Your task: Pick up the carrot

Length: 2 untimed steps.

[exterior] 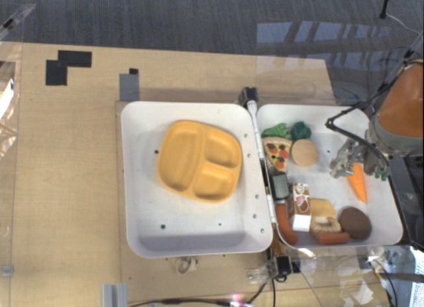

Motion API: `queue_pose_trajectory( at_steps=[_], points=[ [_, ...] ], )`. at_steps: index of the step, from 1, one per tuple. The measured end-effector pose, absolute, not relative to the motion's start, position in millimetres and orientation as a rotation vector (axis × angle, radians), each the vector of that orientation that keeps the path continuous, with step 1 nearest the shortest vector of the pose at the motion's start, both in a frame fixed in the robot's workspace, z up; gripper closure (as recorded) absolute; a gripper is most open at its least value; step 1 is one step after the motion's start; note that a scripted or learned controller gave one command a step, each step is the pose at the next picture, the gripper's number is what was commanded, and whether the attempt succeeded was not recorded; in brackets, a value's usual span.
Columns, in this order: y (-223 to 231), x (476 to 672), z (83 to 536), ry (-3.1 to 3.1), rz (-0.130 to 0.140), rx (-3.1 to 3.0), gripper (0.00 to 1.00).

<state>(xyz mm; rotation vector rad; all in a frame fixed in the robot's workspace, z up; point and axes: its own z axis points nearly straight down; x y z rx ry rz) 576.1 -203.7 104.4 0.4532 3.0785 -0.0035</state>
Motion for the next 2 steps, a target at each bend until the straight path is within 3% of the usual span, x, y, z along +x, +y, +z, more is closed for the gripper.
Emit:
queue_pose_trajectory(
  at_steps=[1,2],
  points=[
    [-203.5,575.7,103.7,3.08,-0.003,0.453,0.0],
    [-203.3,557.9,90.1,3.068,0.002,0.584,0.0]
  ],
)
